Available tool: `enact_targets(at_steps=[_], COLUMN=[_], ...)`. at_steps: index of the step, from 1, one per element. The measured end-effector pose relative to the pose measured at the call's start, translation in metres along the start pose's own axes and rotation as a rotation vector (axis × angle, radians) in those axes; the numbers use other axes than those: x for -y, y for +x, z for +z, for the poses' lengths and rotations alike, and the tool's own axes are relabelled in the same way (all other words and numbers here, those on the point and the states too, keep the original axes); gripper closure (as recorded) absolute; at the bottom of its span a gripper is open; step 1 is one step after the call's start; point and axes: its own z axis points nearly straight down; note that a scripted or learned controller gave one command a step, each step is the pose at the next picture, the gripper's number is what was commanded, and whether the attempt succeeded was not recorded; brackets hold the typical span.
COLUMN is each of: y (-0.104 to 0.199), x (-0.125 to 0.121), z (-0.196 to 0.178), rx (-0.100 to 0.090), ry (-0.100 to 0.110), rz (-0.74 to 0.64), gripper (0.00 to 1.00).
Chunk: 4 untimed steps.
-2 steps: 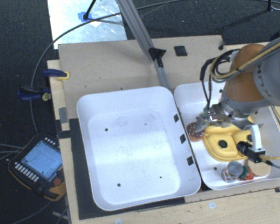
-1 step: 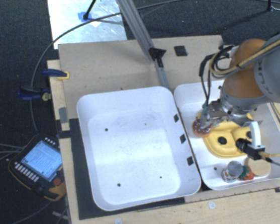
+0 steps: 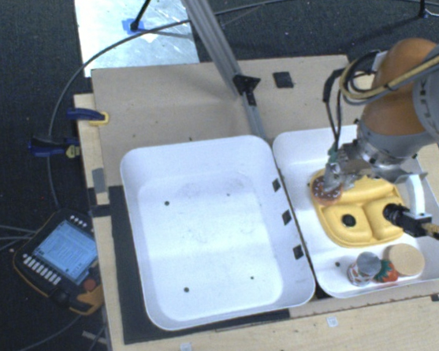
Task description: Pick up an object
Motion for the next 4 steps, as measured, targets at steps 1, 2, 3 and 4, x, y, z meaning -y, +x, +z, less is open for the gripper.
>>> enact_targets(at_steps=[1, 2, 3, 4], y=[0.000, 0.054, 0.098, 0.151], x=[-0.002, -0.014, -0.017, -0.024], z=[-0.051, -0.045, -0.049, -0.044], rx=[0.000, -0.003, -0.003, -0.003], ry=[-0.001, 0.003, 0.004, 0.004], rz=[0.000, -0.007, -0.006, -0.007], gripper=[1.00, 1.00, 1.00, 1.00])
